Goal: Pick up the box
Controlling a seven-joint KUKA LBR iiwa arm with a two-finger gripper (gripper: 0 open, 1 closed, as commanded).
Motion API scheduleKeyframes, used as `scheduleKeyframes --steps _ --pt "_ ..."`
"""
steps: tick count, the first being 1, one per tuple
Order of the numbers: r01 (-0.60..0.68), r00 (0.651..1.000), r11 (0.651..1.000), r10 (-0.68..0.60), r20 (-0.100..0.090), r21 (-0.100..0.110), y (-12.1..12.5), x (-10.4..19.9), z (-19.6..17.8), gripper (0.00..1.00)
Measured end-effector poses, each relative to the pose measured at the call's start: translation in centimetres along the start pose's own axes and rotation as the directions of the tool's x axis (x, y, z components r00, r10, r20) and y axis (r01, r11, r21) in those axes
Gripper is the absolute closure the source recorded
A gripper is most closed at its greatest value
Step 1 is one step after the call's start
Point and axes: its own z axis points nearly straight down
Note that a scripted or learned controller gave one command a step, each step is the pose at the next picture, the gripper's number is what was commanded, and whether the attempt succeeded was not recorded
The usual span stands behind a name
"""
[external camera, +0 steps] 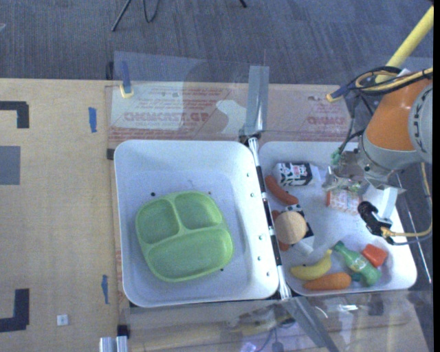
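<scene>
The gripper sits low over the red-and-white box; its opening cannot be told

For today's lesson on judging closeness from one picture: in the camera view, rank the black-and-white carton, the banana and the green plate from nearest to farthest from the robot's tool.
The tool is over the right bin.
1. Black-and-white carton: just left of the tool, same bin.
2. Banana: lower in that bin, near its front edge.
3. Green plate: in the left bin, well beyond the divider.

place: robotics lab | cues: taped wooden bench, grey carpet, tripod legs
</scene>
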Motion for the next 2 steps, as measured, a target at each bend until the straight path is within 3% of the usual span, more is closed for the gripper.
scheduleKeyframes --steps 1,2 --pt "-0.035 0.999 0.999 0.034 0.009 0.029 1.2 5.5 0.2 1.0" --pt "-0.114 0.993 0.993 0.114 0.012 0.029 5.5 8.0 -15.2 1.0"
